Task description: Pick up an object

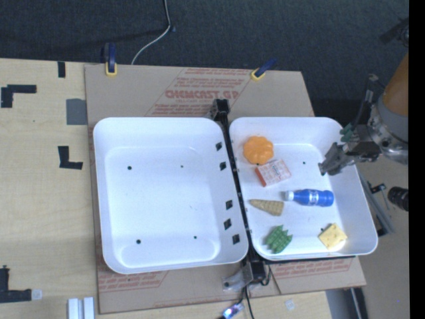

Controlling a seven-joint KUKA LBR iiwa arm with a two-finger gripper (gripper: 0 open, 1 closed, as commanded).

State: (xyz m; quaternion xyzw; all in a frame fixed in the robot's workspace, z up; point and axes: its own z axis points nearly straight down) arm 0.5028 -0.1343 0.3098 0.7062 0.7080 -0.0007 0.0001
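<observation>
The right bin (302,128) holds several small objects: an orange round piece (257,149), a red-and-white packet (273,172), a blue bottle (309,197) lying on its side, a tan cone (267,207), a green spiky toy (279,238) and a yellow block (332,235). My gripper (334,162) hangs over the bin's right side, above and to the right of the blue bottle. Its dark fingers point down-left and stand apart with nothing between them.
The left bin (159,191) sits beside the right one, with a black hinge strip (229,178) between them. Both rest on a cardboard sheet (199,92) held by clamps. A cable runs across the dark backdrop at the top.
</observation>
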